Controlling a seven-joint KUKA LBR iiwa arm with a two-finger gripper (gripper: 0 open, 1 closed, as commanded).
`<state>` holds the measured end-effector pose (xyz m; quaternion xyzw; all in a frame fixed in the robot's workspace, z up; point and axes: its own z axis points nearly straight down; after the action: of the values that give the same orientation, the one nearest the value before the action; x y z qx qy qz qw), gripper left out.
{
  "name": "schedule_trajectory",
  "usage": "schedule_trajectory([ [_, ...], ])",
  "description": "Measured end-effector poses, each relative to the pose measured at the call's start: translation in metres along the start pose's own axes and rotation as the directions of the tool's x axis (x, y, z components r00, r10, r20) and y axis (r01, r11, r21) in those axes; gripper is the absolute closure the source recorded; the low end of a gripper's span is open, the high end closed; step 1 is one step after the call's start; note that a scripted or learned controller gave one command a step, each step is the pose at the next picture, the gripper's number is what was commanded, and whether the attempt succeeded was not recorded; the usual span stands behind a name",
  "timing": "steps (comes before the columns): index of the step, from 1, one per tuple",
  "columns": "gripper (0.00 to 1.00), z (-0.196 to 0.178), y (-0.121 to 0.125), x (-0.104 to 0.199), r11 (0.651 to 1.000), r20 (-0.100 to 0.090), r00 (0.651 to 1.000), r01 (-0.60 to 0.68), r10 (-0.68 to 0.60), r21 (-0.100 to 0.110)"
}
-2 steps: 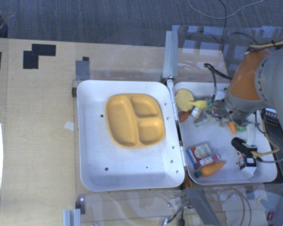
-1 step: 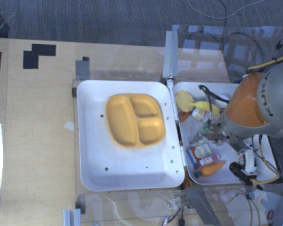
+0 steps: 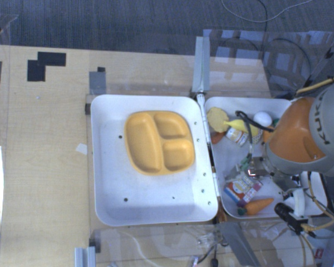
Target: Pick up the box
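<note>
My grey and orange wrist hides my gripper (image 3: 255, 168) over the right white plastic bin (image 3: 227, 204), so I cannot tell its state. The small red and white cardboard box (image 3: 242, 191) lies just below it, partly covered, beside 1 orange carrot (image 3: 260, 205). A smooth yellow 3-compartment plastic tray (image 3: 158, 141) sits in the left bin (image 3: 108, 199).

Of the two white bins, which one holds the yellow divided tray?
The left bin. It holds the yellow tray with three sections; the right bin holds small mixed items, such as a carrot, under the arm.
</note>
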<state>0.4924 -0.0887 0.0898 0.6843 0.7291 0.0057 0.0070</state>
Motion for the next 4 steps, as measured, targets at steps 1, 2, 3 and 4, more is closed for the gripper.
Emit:
schedule_trajectory([
  [1,0.00,-0.042,-0.003,0.004,1.000,-0.002,1.000,-0.005,0.005,0.012],
  [2,0.00,0.001,-0.002,0.003,1.000,-0.002,1.000,0.029,-0.029,0.006],
  [3,1.00,-0.012,0.002,0.004,1.000,0.000,1.000,0.031,-0.031,-0.004],
  [4,0.00,-0.012,0.002,0.004,1.000,0.000,1.000,0.031,-0.031,-0.003],
])
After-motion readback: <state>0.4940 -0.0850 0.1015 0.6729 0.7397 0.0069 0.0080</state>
